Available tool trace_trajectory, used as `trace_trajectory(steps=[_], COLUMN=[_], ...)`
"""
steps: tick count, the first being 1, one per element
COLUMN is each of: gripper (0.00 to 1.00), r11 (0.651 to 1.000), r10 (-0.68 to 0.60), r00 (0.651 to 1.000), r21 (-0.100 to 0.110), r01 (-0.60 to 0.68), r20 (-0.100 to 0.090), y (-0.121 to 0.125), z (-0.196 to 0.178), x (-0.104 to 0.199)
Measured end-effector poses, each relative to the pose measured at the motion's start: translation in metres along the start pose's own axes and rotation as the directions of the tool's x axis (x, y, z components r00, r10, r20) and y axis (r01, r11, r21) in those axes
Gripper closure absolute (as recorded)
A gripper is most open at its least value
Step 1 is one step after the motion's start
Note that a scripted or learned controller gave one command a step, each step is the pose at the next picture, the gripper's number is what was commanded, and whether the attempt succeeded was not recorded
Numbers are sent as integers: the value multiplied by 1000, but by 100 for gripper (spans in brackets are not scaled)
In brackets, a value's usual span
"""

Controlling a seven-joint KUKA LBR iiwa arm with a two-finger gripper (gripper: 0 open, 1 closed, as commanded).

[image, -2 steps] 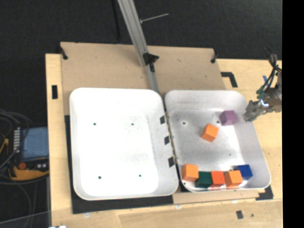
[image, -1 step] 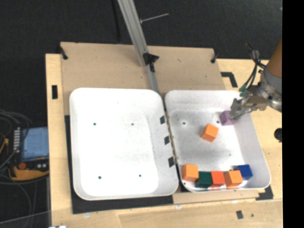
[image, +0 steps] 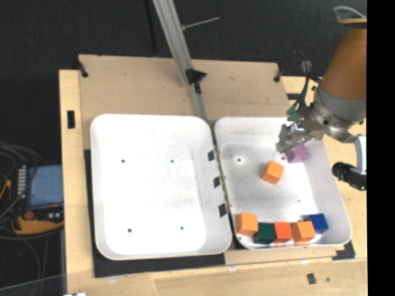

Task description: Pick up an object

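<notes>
Now, from the overhead camera: the end effector (image: 290,142) hangs low over the right bin (image: 321,184), right against a purple block (image: 298,153); whether it's spread or pinching, I cannot tell. An orange cube (image: 272,172) sits loose nearby, mid-bin. Small, stiff and light by the look of them, with flat faces, so squeeze two opposite sides. More blocks (image: 281,230) crowd the near wall, tougher to reach

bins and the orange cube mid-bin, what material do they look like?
Bins: probably moulded plastic, white and matte; rounded corners, raised rims and a faint speckle suggest it. Orange cube: opaque with flat, evenly coloured faces and crisp edges, no gloss. That fits painted wood, foam or plastic; the view cannot settle which.
</notes>
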State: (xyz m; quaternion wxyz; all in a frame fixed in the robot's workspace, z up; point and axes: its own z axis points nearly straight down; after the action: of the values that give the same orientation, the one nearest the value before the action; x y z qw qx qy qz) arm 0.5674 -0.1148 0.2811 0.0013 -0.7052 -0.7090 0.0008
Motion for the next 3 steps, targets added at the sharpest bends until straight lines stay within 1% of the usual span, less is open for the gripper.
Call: trace_trajectory(steps=[1,2,3], gripper=[100,100,100], r11=[1000,1000,1000], r10=[-2,-1,0], r00=[1000,1000,1000], r21=[-1,1,2], r01=[2,1,0], r20=[-1,0,0], y=[5,13,14], z=[-4,15,31], x=[55,108,156])
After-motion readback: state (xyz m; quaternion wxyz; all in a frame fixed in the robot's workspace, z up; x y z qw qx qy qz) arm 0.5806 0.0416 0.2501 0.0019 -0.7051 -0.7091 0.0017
